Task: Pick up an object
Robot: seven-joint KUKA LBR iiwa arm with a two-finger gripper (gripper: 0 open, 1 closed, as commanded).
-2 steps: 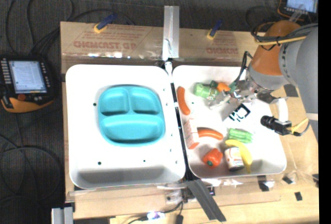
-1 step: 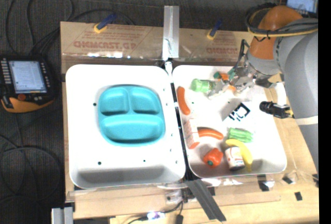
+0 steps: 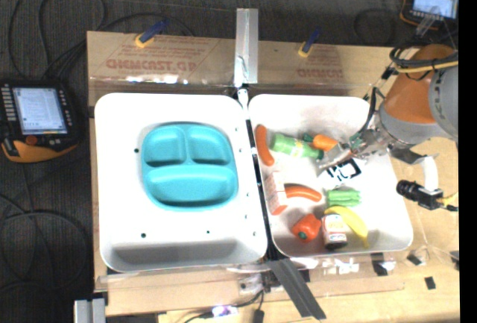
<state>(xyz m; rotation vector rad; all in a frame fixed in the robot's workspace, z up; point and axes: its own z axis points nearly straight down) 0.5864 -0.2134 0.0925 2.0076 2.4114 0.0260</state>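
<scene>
Over the right bin [image 3: 387, 165], the claw [image 3: 337, 162] sits low near its middle, arm coming in from the right edge with the orange band [image 3: 406, 101] above the wrist. Can't tell how the claw stands: too small and dark against the bin floor, and nothing visibly sits between its tips.

Objects, relative to the claw:
- green bottle-shaped toy [image 3: 292, 145] just to its upper left, lying flat
- small orange carrot-like piece [image 3: 323, 141] just above it, beside the bottle's end
- long orange sausage-shaped toy [image 3: 262, 145] further left, along the bin's left wall
- orange-red curved piece [image 3: 302, 192] just below-left
- green leafy piece [image 3: 343, 198] directly below, near
- yellow banana [image 3: 353, 222], small bottle with a dark cap [image 3: 335, 230] and red pepper-like toy [image 3: 305, 226] well below, clustered at the near wall

Left bin [image 3: 119, 239] sits well to the claw's left, holding a turquoise divided plate [image 3: 189, 165]. Both bins rest on the worktop [image 3: 119, 64].
</scene>
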